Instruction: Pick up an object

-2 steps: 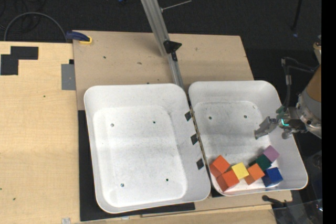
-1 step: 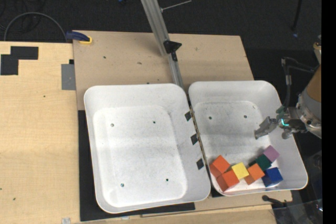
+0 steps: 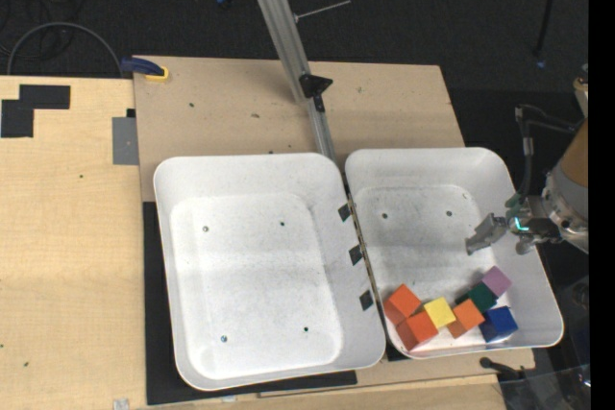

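Above the right bin (image 3: 500, 170), the claw (image 3: 502, 233) hangs, finger state indiscernible; coloured blocks (image 3: 450, 310) cluster in its near corner.

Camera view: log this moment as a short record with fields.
arm: reaches in from the right, tool above the right bin's right side
right bin: blocks clustered at its near edge
blocks: two orange-red, yellow, orange, green, purple, blue
left bin: white, beside the right bin
held: no block between the fingers

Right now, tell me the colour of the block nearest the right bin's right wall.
Purple block, clearest in the camera view.
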`<control>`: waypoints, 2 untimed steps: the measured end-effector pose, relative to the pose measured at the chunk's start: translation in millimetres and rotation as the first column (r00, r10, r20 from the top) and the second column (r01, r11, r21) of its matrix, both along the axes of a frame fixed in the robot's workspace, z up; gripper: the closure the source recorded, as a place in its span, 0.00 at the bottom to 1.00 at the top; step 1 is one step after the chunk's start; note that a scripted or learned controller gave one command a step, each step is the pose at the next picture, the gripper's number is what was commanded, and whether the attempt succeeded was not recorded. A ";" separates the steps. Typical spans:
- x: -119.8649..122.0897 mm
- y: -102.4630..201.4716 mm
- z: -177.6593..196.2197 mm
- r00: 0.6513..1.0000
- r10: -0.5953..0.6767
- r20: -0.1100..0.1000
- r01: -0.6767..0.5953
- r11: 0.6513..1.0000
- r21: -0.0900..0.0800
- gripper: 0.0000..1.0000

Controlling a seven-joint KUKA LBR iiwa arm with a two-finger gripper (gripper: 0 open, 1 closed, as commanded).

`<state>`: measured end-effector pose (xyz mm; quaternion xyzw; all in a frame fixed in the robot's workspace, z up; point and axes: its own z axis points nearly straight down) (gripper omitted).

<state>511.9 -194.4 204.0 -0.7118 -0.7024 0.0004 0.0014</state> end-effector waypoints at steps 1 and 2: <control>0.0 0.0 0.0 1.000 0.000 0.000 0.000 1.000 0.000 0.00; 0.0 -0.1 0.0 1.000 0.000 0.000 0.000 1.000 0.000 0.00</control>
